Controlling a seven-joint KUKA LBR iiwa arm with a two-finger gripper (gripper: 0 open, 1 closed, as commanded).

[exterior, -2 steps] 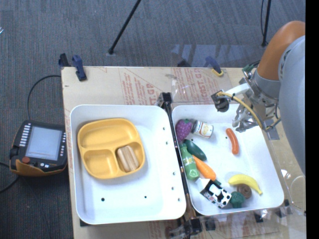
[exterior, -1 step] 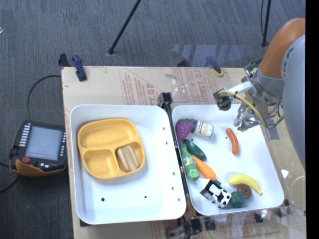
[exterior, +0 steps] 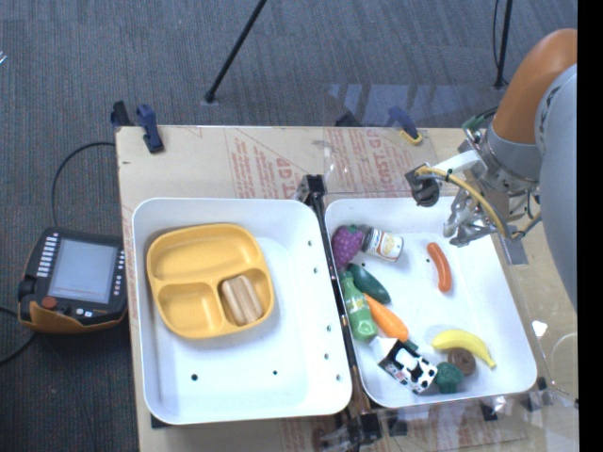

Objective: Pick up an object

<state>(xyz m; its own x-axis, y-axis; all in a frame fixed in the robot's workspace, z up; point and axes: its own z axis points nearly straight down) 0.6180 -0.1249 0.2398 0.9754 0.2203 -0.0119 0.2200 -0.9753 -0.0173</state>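
Underneath, a cardboard-topped bench (exterior: 236, 158) on dark carpet (exterior: 75, 45) — end effector (exterior: 468, 222) hovering, grip state impossible to tell.

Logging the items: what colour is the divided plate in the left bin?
Yellow: the divided plate shows best in the camera view, with a bread-like piece in one compartment.

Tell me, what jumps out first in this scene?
Probably the bright yellow plastic divided plate in the left shallow white bin, with a brown hot-dog toy in one compartment. Next, the heap of colourful toy food in the right shallow white bin, including a yellow toy banana and orange toy carrot. Above its far right corner hangs the arm's metal claw.
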